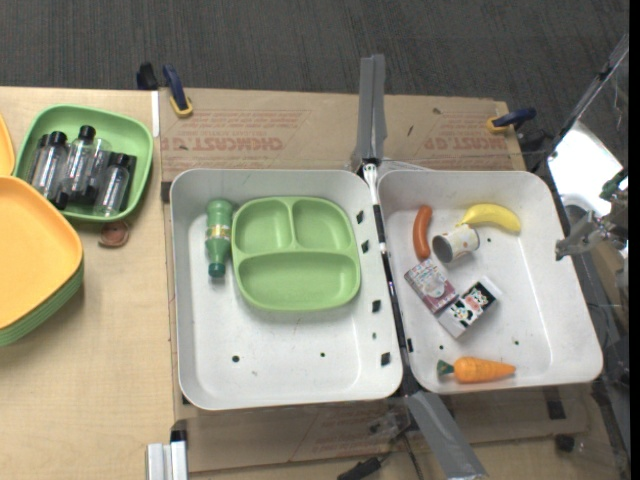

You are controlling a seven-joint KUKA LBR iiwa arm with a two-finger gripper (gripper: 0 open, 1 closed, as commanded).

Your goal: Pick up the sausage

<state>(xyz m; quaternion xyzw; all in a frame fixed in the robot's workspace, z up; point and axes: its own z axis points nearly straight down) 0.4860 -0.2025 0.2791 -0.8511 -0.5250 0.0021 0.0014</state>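
1. Sausage (422, 231), reddish orange, lying in the right bin (540, 348), in its upper left part, running lengthwise up and down the view, near the wall shared with the left bin (290, 373).
2. Resting just beside it on the right: a small white cup (456, 243) tipped on its side, dark mouth facing left toward the sausage; too close to tell whether touching.
3. Curving above and right of the cup: a yellow banana (492, 216), its left end meeting the cup.
4. Lying lower in the same bin: a pink packet (431, 286) and, just beside it, a black and white carton (470, 307); further down, near the front wall, a toy carrot (478, 371) pointing right.
5. Hanging at the right rim of the right bin, well apart from the sausage: the gripper (585, 236), holding nothing visible, too small and cut off to tell whether spread or closed.
6. Sitting in the left bin: a green divided plate (296, 253), with a green bottle (218, 236) lying just beside its left edge.
7. Standing on the bench to the left of the bins: a green tray (135, 153) holding small dark-capped bottles (80, 166), and a stack of yellow plates (35, 258).
8. Gripping the cardboard (260, 143) under the bins: a blue clamp (178, 93) at upper left.
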